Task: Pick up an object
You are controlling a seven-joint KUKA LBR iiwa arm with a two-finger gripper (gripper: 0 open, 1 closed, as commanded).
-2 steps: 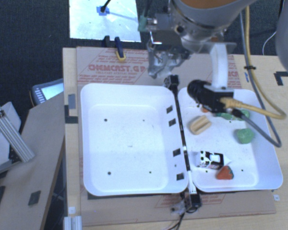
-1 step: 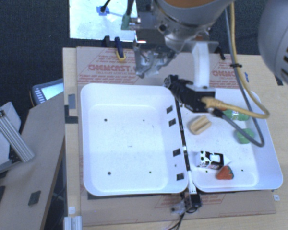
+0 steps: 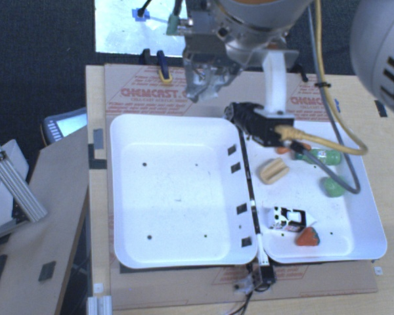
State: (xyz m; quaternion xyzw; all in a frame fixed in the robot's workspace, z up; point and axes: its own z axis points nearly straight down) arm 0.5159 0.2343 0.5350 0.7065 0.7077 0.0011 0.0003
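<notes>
My gripper hangs high above the bench, over the back rim of the left bin, with nothing visible in it. The right bin holds the loose objects: a tan ridged block near its left wall, a green lump to the right, and a green and orange piece behind them. A black and white item and a red-orange strawberry-like piece lie near the front. All of them rest well below and to the right of the gripper.
A black fitting with a yellow cable hangs over the divider between the bins. Cardboard lies under both bins. A blue and yellow clamp sits at the back edge. A metal rail stands at the left.
</notes>
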